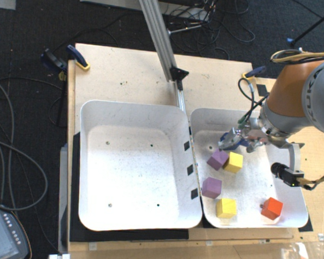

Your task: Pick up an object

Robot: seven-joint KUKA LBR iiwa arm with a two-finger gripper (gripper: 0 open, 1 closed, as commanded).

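The nearest candidate for picking is lying in the right bin (288, 219): a purple cube (218, 159) and a yellow cube (234, 162) are touching each other side by side in the upper middle of that bin. They are looking like small foam or wooden blocks, so I judge them light, stiff and not fragile, with flat faces that are giving a good hold on two opposite sides. Because these two are pressing together, the touching faces are not free; the outer faces are the better place to take hold.

The gripper (239, 139) is hanging just above and behind this pair, close to them. It seems that nothing is sitting in it, but the view there is cluttered with cables and I cannot tell how wide it is standing.

Further out, a second purple cube (212, 187) and a second yellow cube (227, 207) are lying near the front of the bin, close but apart, and an orange cube (272, 208) is standing alone at the right corner, the easiest one to reach freely. The left bin (84, 149) is sitting beside, on the table (127, 75).
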